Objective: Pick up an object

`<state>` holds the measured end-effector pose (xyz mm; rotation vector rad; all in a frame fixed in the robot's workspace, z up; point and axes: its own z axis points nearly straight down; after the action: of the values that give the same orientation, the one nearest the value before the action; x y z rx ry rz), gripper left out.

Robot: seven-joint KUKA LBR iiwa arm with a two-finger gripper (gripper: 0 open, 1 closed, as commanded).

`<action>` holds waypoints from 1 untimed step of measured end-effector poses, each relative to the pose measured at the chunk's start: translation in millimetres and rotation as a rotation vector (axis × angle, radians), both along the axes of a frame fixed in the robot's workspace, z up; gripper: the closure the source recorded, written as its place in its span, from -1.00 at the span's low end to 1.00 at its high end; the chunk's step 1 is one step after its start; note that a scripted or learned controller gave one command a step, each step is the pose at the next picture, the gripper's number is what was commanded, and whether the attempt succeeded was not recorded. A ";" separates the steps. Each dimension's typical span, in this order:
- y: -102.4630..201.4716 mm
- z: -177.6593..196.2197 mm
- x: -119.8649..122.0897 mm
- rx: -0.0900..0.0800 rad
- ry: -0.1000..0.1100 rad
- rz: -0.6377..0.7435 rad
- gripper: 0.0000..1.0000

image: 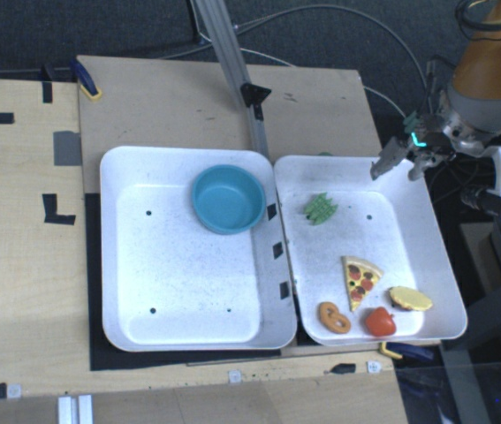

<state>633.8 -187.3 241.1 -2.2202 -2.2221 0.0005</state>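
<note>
The right bin [427,228] holds a green leafy piece [320,208] near its back left. A pizza slice [359,281], a pretzel [333,317], a red tomato [380,322] and a yellow sandwich-like piece [409,299] lie toward its front. The left bin [135,237] has a blue bowl [227,199] at its back right corner. My gripper [400,166] hangs over the back right rim of the right bin, well above and away from the food pieces. Its two dark fingers [385,162] stand spread apart with nothing between them.
A slanted grey pole [228,51] rises behind the seam between the bins. Cables [338,11] arc across the dark backdrop toward the arm. Tan board surrounds the bins, with black tape marks at the left.
</note>
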 end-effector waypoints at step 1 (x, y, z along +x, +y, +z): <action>0.0 0.0 0.0 0.000 0.000 0.000 -1.00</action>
<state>633.8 -187.3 241.2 -2.2202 -2.2222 0.0005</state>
